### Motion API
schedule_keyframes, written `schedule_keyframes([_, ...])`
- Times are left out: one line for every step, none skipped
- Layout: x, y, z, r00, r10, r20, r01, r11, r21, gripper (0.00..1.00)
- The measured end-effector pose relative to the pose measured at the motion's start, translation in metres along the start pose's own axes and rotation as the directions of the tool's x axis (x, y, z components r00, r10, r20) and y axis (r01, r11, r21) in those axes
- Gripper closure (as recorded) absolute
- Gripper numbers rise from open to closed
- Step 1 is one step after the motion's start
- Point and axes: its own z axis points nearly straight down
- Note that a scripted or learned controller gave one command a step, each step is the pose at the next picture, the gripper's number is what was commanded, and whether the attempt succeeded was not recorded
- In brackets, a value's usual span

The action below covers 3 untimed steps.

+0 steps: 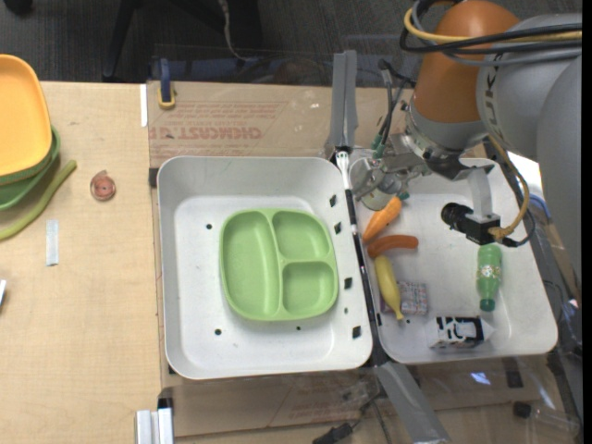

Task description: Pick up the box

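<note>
Camera view: box (459, 331) flat, long axis left-right, near bin's front edge.

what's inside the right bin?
In the right bin: carrot, orange sausage-shaped piece, banana, small patterned packet, green bottle, black-and-white box. The arm covers its far corner.

Smooth matt plastic on the green plate (277, 265), glossy white bins (185, 340), bare wood-look bench (83, 340), shiny green bottle (489, 276).
</note>
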Motion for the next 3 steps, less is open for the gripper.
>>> schedule_keyframes([-0.001, 0.000, -0.008, 1.000, -0.001, 0.002, 0.001, 1.000, 0.002, 1.00])
schedule_keyframes([0.027, -0.023, -0.038, 0.964, -0.267, 0.000, 0.267, 0.964, -0.001, 1.00])
schedule_keyframes([-0.087, -0.020, -0.080, 0.868, -0.497, 0.005, 0.497, 0.868, -0.004, 1.00])
